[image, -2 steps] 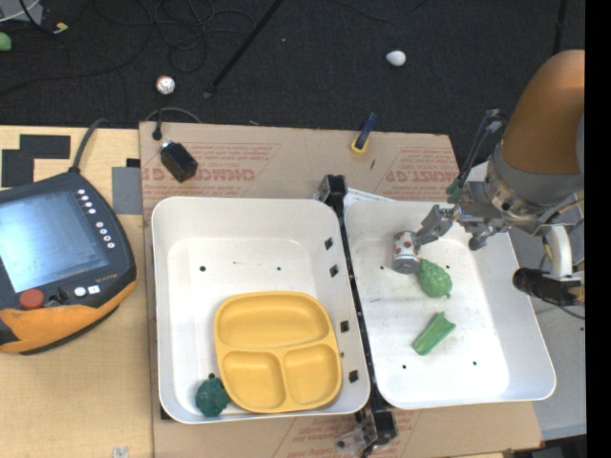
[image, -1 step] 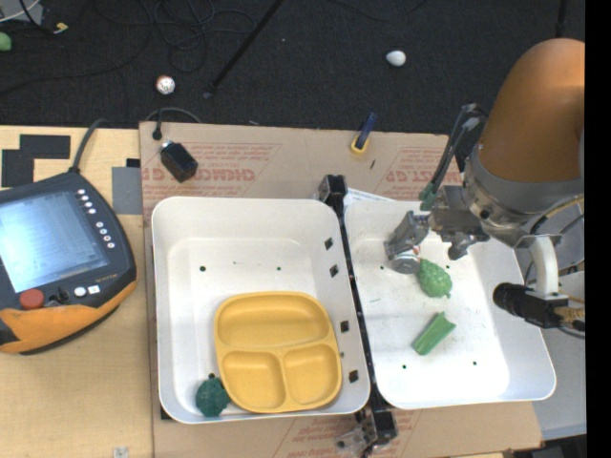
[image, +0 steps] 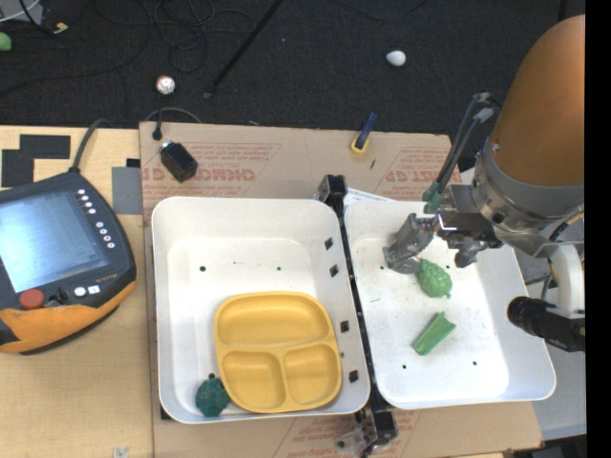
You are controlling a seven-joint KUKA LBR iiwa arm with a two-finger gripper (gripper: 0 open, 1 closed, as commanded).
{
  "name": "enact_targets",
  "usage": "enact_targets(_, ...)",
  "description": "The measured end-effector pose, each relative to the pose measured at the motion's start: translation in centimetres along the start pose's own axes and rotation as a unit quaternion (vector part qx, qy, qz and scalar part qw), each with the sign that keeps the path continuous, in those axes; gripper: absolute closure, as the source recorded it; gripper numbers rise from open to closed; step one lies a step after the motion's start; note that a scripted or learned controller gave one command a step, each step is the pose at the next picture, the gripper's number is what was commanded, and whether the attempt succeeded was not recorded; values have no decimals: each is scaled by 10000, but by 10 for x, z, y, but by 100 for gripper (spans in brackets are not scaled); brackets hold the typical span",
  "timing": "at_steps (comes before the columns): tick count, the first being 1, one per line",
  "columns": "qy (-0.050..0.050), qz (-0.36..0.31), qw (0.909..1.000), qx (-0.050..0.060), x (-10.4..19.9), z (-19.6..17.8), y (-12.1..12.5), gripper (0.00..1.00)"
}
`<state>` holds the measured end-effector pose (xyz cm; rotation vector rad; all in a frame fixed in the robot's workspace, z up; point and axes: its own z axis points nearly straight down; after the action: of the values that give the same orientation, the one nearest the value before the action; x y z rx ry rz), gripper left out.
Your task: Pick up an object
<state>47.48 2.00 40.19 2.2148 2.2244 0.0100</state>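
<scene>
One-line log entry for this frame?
phase: reach | pincer: open, nothing held, over right bin | nearest: green lump | also: green block | left bin: yellow tray

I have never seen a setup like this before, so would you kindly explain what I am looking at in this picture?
This is a single camera fixed above a workbench, looking down at a slant. The big grey and orange shape on the right is a robot arm; its gripper hangs low over the right white bin. Its job is to pick up an object.

In that right bin lie a bumpy green toy, just beside the gripper, and a green block below it. Nothing is visibly held between the jaws.

The left white bin holds a yellow divided tray and a dark green lump at the tray's lower left corner. The screen device on the far left is a handheld control pad.
</scene>
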Motion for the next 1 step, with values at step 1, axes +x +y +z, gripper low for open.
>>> enact_targets(1, -19, 6, 10000, 49, -2, -4, 2, 100)
